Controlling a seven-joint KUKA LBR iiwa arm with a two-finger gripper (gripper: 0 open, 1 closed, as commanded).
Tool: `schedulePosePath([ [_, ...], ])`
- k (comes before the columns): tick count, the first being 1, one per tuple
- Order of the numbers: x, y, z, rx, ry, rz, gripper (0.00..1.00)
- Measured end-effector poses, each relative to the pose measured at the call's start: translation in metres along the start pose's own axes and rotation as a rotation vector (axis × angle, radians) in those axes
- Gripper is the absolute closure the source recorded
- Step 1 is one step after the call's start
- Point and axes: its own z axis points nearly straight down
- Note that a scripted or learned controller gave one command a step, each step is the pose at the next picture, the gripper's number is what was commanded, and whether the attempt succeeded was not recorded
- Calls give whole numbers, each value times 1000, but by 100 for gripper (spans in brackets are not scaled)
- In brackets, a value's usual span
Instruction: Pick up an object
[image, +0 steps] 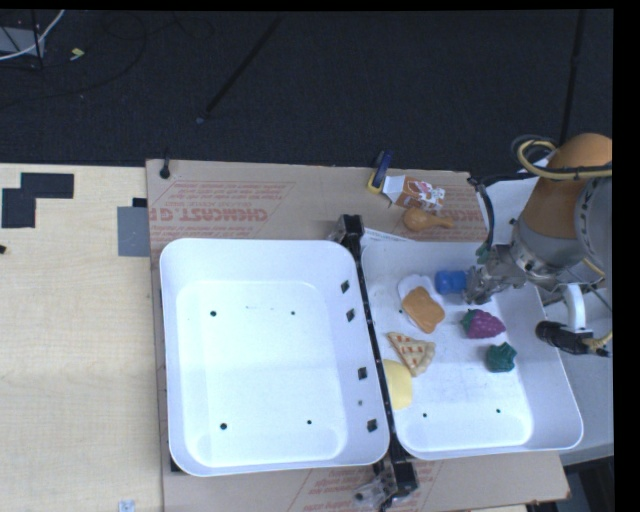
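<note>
Right bin (545, 425) holds six toys, end effector (480, 285) beside the blue one (450, 282)

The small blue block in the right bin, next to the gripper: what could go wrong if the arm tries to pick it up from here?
1. The gripper sits at the small blue block's right edge, not centred over it, so closing may push it aside.
2. The orange bread-shaped toy and purple grape-like toy lie close by; a finger could catch one instead.
3. The block lies near the white right bin's back wall, which may hinder the approach.
</note>
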Motion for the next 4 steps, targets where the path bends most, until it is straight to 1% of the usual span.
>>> schedulePosePath([
  [1, 1, 3, 12, 2, 0, -2, 100],
  [4, 2, 4, 11, 2, 0, -8, 100],
])
